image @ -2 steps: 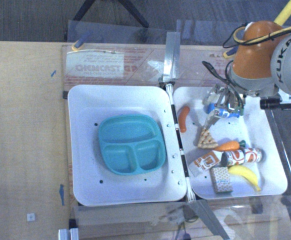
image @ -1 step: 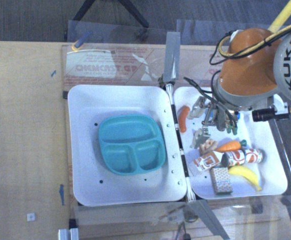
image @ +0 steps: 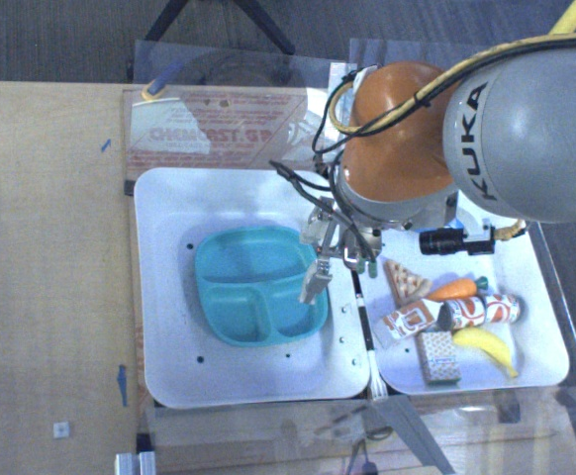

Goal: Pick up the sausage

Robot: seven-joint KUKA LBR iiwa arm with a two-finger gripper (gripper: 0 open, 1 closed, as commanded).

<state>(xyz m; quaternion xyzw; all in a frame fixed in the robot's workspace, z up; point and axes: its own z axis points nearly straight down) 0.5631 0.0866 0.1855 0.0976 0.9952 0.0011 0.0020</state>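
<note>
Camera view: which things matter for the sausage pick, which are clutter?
Job: tool; right bin, sausage too unclear to single out.
Lying about: blue tray, pizza slice, carrot, banana, red-white can, grey block.

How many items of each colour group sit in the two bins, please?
Blue: 1, the divided tray
Orange or yellow: 2, carrot and banana
Red, white or brown: 4, pizza slice, can, carton, block
Total: 7
</note>
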